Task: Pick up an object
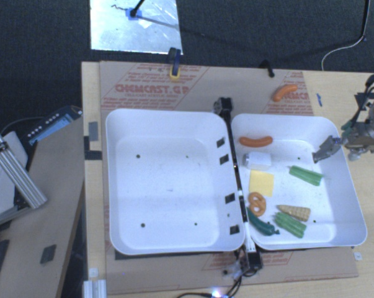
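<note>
The right bin (345, 185) holds several small items. An orange sausage (255, 141) lies at its far left, with a white block (258, 160) just below it and a yellow cheese square (262, 182) under that. A pretzel (257, 201) and a dark green piece (263, 224) sit near the bin's left wall. A green pod (306, 175) lies mid-bin. A tan cone (294, 212) and another green pod (290, 225) are toward the front. My gripper (327, 148) hangs over the bin's far right part, above and right of the mid-bin pod, with nothing seen in it.
The left bin (121, 166) sits beside the right one, with a black hinged divider (230, 166) between them. A second sausage (284, 92) lies on the cardboard behind the right bin. A yellow-blue clamp (174, 64) stands at the board's far edge.
</note>
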Available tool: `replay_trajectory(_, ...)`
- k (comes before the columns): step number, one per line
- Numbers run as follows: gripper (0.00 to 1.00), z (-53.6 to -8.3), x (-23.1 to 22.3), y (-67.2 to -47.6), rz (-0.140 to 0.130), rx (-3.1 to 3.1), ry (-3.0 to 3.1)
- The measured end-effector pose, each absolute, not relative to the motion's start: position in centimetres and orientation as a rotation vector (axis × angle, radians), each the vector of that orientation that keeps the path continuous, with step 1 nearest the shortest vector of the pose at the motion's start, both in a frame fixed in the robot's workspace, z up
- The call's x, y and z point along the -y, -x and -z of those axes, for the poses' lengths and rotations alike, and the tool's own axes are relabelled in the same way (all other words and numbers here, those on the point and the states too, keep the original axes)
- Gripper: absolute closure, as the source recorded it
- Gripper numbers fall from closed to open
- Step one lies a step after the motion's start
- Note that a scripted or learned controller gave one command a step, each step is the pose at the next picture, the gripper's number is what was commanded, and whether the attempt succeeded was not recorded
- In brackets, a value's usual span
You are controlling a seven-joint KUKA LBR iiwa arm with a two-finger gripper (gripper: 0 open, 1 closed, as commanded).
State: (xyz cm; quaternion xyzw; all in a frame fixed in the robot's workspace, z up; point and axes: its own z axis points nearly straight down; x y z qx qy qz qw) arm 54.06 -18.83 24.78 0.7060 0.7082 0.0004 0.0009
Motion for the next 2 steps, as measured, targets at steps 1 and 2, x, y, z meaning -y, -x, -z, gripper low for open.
replay_trajectory(1, 0.00, -31.52, 12.63, -56.42, -0.004, -2.225, -2.213)
replay_trajectory(2, 1.00, -32.48, 12.69, -56.46, -0.006, -2.227, -2.209)
